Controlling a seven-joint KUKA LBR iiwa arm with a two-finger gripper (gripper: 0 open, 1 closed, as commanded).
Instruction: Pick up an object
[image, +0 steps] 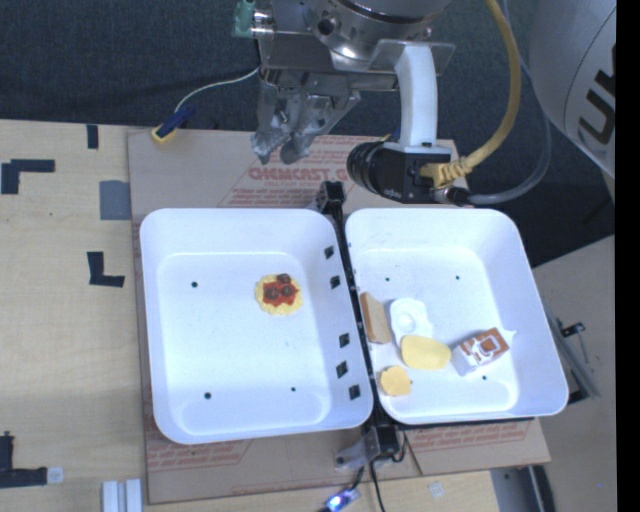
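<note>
the hand (285, 135) hangs at twelve o'clock above the left bin (160, 240), its fingers narrow, gripping nothing. the small pizza toy (279, 293) at the bin's centre looks light, stiff, flat; pinch it across its edges.

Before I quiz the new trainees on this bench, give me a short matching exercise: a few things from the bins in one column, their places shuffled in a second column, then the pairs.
Things
1. pizza toy
2. brown stick
3. small box
4. gripper

Places
A. right side of the right bin
B. above the bench, beyond the bins' far edge
C. middle of the left bin
D. right bin, close to the divide between the bins

Pairs: 1-C, 2-D, 3-A, 4-B
</note>
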